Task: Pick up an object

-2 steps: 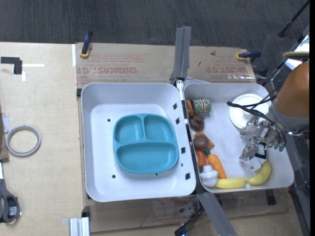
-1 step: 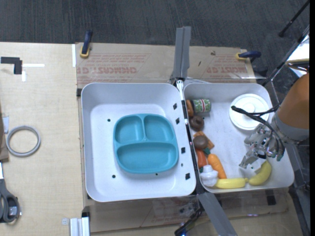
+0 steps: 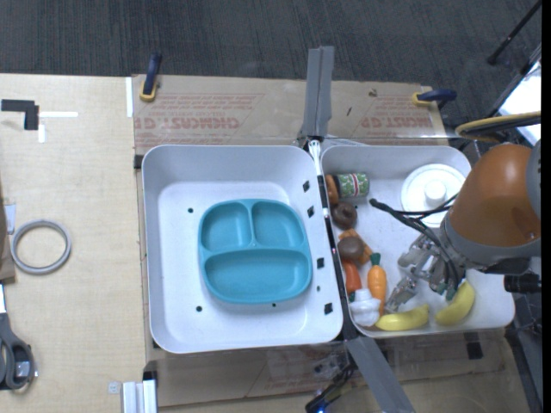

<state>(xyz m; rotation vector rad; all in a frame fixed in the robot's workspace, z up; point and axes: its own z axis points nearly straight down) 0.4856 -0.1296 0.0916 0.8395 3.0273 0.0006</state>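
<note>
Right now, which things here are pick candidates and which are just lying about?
Job: end effector; right bin with bananas, carrot, can, white plate.

Lying about: blue tray in left bin; tape roll; scissors; clamps.

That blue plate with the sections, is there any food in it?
Empty. The blue plate lies flat in the left bin, its three sections all showing bare blue; the toy food sits in the right bin.

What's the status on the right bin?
Gripper low in right bin, nothing seen held. Carrot beside it, bananas just below. Blue plate in left bin.
</note>
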